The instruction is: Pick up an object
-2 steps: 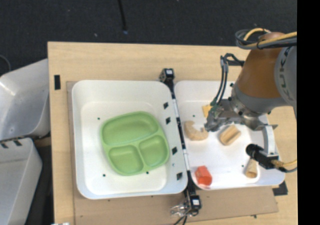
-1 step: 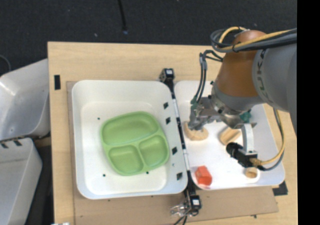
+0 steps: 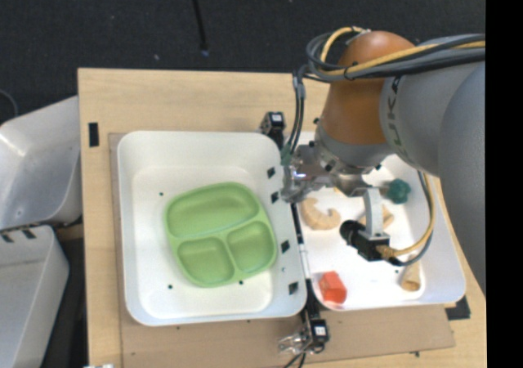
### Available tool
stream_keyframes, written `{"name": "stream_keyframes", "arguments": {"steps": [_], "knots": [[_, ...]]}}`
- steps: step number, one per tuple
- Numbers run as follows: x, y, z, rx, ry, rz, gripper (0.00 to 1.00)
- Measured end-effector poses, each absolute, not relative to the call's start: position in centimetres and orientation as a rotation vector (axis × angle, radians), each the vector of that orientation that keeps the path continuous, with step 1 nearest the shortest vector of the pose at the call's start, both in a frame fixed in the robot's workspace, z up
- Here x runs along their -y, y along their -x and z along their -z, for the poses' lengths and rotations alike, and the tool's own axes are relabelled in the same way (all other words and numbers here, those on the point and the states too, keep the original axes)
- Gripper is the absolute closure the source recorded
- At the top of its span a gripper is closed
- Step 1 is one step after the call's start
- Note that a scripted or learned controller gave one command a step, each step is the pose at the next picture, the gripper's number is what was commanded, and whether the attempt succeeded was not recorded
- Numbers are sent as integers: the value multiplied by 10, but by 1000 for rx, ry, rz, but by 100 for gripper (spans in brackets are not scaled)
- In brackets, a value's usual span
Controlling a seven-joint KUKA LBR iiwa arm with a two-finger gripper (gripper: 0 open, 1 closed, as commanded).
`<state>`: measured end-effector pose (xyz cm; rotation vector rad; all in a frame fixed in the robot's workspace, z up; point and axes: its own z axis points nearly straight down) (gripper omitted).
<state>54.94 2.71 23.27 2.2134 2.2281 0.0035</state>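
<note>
From where I stand, the arm (image 3: 425, 113) blocks the far half of the right bin (image 3: 445, 280). A small teal thing (image 3: 399, 190) peeks out beside it, too small to name. The tan curved piece (image 3: 323, 217) slips partly under the wrist. The white housing (image 3: 33, 170) at left is cut off by the edge.

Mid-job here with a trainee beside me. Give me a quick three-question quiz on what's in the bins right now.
1. Which bin holds the green divided tray? A) the view's left bin B) the view's right bin C) neither
2. True or false: the orange block lies inside the green divided tray.
3. How many compartments does the green divided tray have?
Key: 1 A. 2 false: it lies in the right bin, near the front edge. 3 three.
</note>
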Motion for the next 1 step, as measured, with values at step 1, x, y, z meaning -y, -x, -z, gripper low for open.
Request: {"name": "stream_keyframes", "arguments": {"steps": [1], "knots": [[-74, -569, -244, -2229, -2213, -5, 100]]}}
